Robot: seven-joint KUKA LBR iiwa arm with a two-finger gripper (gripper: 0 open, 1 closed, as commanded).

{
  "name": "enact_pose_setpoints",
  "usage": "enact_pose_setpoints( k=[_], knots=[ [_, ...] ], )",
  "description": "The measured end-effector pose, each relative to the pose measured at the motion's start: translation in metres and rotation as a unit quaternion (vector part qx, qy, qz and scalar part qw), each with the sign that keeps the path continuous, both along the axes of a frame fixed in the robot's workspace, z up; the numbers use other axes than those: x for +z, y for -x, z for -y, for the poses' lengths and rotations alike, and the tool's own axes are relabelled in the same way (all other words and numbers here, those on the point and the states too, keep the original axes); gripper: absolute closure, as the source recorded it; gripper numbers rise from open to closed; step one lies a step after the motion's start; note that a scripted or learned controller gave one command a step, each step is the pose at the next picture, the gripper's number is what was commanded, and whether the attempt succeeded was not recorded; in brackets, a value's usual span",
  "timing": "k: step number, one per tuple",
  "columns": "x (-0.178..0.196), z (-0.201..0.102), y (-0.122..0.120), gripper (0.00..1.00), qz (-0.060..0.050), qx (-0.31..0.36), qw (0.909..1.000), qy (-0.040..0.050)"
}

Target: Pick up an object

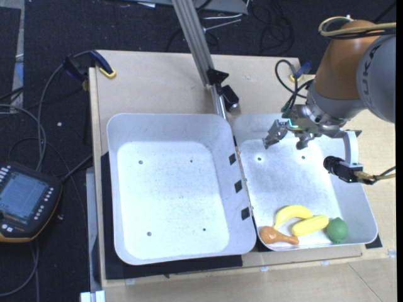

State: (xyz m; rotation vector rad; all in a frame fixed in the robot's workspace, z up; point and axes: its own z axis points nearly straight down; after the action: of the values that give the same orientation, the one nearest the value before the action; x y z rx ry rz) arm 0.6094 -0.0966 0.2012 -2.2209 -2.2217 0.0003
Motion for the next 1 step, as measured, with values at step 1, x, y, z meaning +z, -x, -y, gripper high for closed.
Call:
enact_pose_setpoints(
  k=[1],
  knots=[
    [0.0000,0.0000,0.0000,0.00,0.000,0.000,1.0000,0.0000]
  ],
)
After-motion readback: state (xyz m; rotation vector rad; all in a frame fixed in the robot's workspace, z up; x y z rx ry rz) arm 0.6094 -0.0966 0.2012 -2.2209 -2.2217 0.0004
